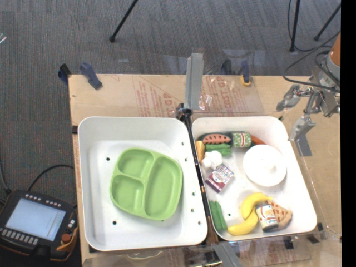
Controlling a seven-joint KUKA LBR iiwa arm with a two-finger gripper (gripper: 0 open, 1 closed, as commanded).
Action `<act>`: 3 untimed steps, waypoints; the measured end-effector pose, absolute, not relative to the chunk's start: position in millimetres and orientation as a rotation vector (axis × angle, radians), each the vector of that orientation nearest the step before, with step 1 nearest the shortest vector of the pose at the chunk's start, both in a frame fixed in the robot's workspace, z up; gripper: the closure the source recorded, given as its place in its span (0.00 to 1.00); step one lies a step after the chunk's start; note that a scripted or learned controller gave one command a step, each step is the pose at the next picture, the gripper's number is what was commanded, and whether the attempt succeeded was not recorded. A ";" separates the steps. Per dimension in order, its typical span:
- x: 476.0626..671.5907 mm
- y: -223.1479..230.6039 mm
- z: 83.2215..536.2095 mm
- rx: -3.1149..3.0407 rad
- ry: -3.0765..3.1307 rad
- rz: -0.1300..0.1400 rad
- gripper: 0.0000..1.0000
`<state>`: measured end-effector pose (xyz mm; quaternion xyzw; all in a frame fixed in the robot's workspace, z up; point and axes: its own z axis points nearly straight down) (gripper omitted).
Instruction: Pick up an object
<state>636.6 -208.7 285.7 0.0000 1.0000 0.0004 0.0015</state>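
Note:
My gripper hangs above the right bin's far right corner, just outside its rim, open with nothing between its fingers. Below it the right bin holds a white round plate, a banana, a small can lying against a pizza slice, a watermelon slice, a green can, a carrot, a white lump, a pink packet and a green vegetable. The left bin holds a green divided plate.
A grey upright post stands behind the seam between the bins. A teach pendant lies on the floor at the lower left. Tripod legs cross the carpet at the back. Bare bench board runs behind both bins.

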 end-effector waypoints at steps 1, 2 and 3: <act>619.4 -181.3 164.3 -0.070 3.150 0.008 0.00; 642.8 -190.5 111.2 -0.061 3.132 -0.001 0.00; 645.3 -141.5 87.9 0.234 3.132 0.004 0.00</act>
